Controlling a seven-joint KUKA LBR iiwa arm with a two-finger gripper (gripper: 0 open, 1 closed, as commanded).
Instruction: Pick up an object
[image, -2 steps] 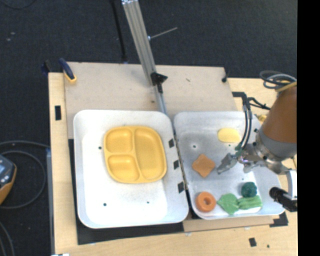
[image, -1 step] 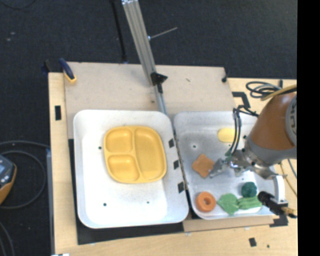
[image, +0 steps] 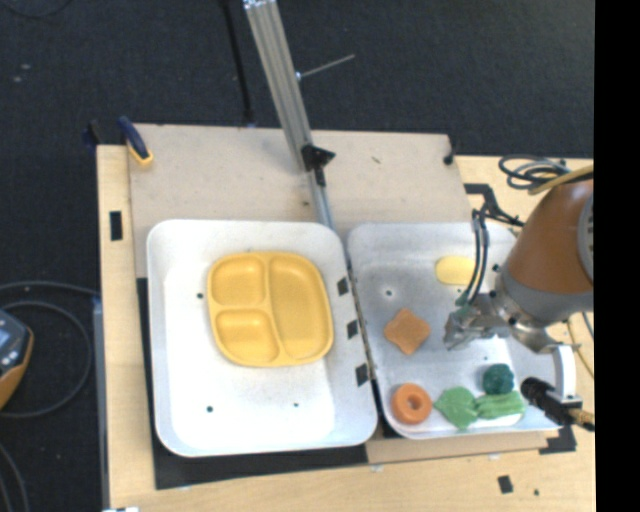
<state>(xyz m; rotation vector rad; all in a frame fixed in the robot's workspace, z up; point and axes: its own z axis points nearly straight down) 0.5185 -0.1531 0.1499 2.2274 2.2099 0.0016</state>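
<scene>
The arm (image: 548, 255) reaches in over the right bin (image: 400, 262), its orange band sitting above the wrist, and the gripper (image: 463, 328) hangs low inside that bin. Whether the jaws are spread or pressed together cannot be told from this slant, and nothing shows between them. Taking the right bin as the landmark: a tan block (image: 407, 331) lies near its middle, just to the left of the gripper and apart from it; a yellow piece (image: 454, 268) rests toward the bin's far side, above the gripper and partly behind the cables that run down the wrist; an orange ring (image: 411, 403) sits at the bin's near left corner; a light green piece (image: 478, 406) lies along the bin's near edge, just beside the ring; and a dark green ball (image: 497, 379) rests just above the light green piece, near the bin's right side. The left bin (image: 180, 400) stands against the right bin's left edge and holds a yellow tray (image: 270, 306) with three compartments, lying flat near that bin's middle. Both bins rest on the counter (image: 220, 170). A metal pole (image: 281, 80) rises from the counter beyond the right bin's far left corner. No brand, label or writing can be read on any of these things.
</scene>
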